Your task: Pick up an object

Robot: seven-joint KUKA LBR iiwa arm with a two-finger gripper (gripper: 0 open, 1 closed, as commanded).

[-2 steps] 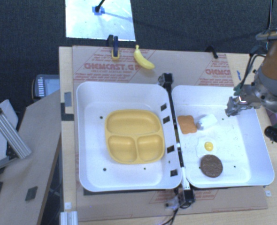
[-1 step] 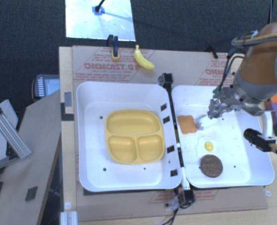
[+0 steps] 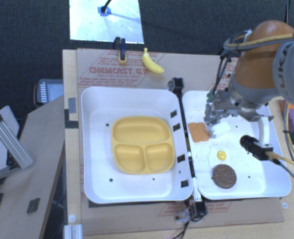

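While the grey arm (image 3: 266, 63) reached in from the right with its orange band bulging above the wrist, it bent down over the far part of the right bin (image 3: 279, 183), the gripper (image 3: 210, 122) low at the far right corner of an orange flat piece (image 3: 199, 132). Whether its fingers were parted or closed on anything could not be told. Nearer lay a small yellow piece (image 3: 221, 155) and a brown round disc (image 3: 224, 176); a yellow divided tray (image 3: 140, 144) sat in the left bin (image 3: 94, 148).

red print "CHEMCAST" on brown board (image 3: 107, 69) behind the bins
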